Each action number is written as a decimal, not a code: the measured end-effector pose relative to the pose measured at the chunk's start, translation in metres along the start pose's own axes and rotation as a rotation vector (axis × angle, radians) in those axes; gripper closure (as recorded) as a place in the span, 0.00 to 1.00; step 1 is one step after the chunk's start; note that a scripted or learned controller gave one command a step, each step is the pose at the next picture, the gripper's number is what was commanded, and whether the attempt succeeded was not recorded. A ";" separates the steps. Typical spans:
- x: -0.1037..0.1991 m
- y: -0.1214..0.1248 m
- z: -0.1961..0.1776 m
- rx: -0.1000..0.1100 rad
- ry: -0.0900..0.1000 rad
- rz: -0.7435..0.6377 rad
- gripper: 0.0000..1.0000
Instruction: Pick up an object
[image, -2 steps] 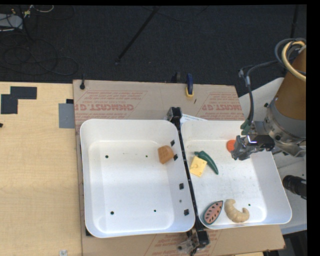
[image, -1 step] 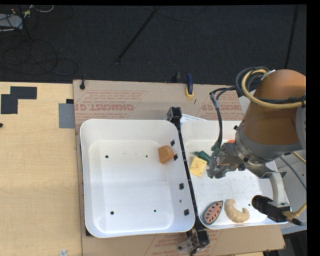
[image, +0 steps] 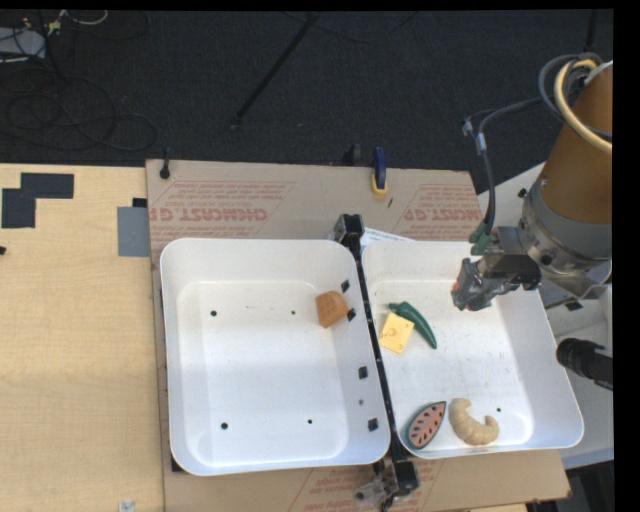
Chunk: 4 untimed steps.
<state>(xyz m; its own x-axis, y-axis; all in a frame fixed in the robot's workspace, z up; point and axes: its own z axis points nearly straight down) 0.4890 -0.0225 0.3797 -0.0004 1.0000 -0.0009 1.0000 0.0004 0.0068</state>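
Here the left bin (image: 200, 400) holds one brown block (image: 331, 308).

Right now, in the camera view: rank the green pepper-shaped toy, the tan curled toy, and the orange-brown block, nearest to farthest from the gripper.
1. Green pepper-shaped toy: right bin, just left of and below the gripper.
2. Tan curled toy: right bin, near its front edge, well below the gripper.
3. Orange-brown block: left bin, against its right wall, across the divider. Close to the curled toy in distance, but slightly farther.

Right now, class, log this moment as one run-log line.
tool: above right bin, nothing seen held | right bin: green pepper, yellow block, watermelon slice, beige piece | left bin: brown piece
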 end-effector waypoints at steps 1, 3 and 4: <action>0.025 -0.015 0.060 0.016 0.001 -0.003 1.00; 0.060 -0.015 0.090 0.017 0.001 -0.003 1.00; -0.014 -0.015 0.089 0.012 -0.001 0.008 1.00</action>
<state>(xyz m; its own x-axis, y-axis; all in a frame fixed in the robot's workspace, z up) 0.4751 -0.0364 0.2905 0.0074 1.0000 -0.0022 1.0000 -0.0074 -0.0048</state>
